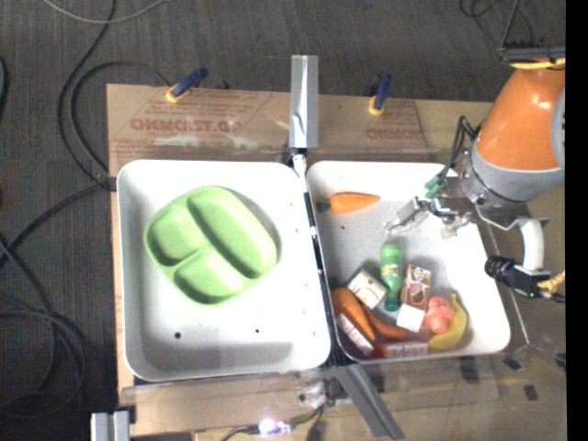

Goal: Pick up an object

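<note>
Pincer over the right bin, nothing lifted yet.

On the bench (129,99) I see the left bin (138,338) carrying a green divided plate (212,243); the right bin (496,324) holds the candidates: a carrot (354,203) alone near the far wall, and a crowded heap of a green bottle (392,263), small cartons (416,286), a sausage (367,320) and a banana (450,332) at the near end. My arm (524,127) hangs the pincer (427,211) above bare floor between them; I cannot tell if it is released or clenched. Dropping here, I judge, closes on nothing; aiming into the heap risks wedging or a slipping hold.
</note>
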Controlling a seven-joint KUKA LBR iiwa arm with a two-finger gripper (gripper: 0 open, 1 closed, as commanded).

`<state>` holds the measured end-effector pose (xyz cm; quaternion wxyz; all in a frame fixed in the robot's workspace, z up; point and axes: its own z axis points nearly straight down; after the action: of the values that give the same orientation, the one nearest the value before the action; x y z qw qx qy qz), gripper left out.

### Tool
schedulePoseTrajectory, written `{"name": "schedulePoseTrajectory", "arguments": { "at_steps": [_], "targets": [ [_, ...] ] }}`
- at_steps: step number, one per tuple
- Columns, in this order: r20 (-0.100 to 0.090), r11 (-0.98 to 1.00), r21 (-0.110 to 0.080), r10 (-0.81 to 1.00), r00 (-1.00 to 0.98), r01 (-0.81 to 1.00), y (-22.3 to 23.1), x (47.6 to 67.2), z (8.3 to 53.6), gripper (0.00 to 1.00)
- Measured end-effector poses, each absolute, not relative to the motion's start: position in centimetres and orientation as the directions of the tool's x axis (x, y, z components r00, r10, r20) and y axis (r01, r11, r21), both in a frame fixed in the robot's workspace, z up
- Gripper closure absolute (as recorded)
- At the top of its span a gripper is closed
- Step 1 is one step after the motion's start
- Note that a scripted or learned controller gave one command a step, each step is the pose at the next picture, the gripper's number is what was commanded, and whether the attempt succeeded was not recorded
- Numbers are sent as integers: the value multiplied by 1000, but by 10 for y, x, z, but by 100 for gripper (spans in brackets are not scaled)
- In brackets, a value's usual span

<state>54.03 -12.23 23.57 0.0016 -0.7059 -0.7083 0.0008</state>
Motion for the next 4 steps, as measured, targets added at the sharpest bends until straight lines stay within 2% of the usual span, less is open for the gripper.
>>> {"name": "schedulePoseTrajectory", "arguments": {
  "at_steps": [1,2,3,4],
  "targets": [
    [1,148,-2,989,-148,989,-182,484,166,0],
    [-10,226,11,974,-226,974,-144,487,100,0],
    [-17,228,22,973,-228,973,-132,544,96,0],
    [-1,210,-2,978,-210,978,-90,573,183,0]
  ]
}}
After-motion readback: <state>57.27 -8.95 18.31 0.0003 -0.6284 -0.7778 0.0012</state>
